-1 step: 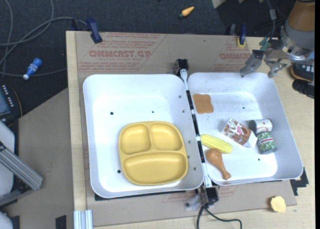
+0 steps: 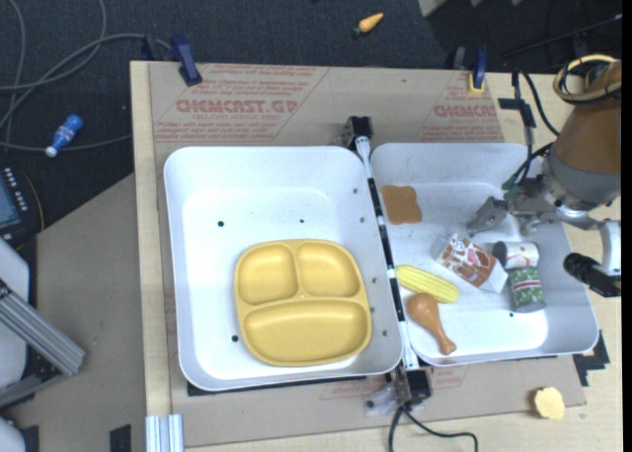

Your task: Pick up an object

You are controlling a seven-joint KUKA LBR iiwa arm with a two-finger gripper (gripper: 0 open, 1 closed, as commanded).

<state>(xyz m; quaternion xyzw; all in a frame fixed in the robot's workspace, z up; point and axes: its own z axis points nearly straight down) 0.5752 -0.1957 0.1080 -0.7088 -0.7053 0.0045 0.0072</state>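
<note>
— Five small objects are seen in the right bin [image 2: 553,337]: a brown flat piece [image 2: 401,204], a corn cob [image 2: 427,282], a drumstick [image 2: 432,320], a printed packet [image 2: 468,261] and a small can [image 2: 524,282]. Which is best taken?

— The can is judged the likeliest, since it lies nearest the gripper [image 2: 506,215], just below it. It would be expected to be stiff, light and somewhat slick, and prone to rolling as it lies on its side; it should be taken across its round body.

— And the others?

— The corn cob and drumstick look like hard, light toy food, with the cob resting against the drumstick's thick end. The packet is probably thin and crinkly, so a pinch at one edge would be needed. The brown piece lies flat and little would be offered to the fingers.

— What is held at present?

— Nothing is seen between the fingers; whether they are parted cannot be told at this size.

— The surface and the surroundings?

— Smooth white plastic is offered by both bins, so sliding is to be expected. A yellow divided tray [image 2: 299,300] is held in the left bin [image 2: 193,243]. Dark carpet, loose cables [image 2: 59,55] and a small blue bottle [image 2: 63,133] are seen beyond the bench [image 2: 296,95].
</note>
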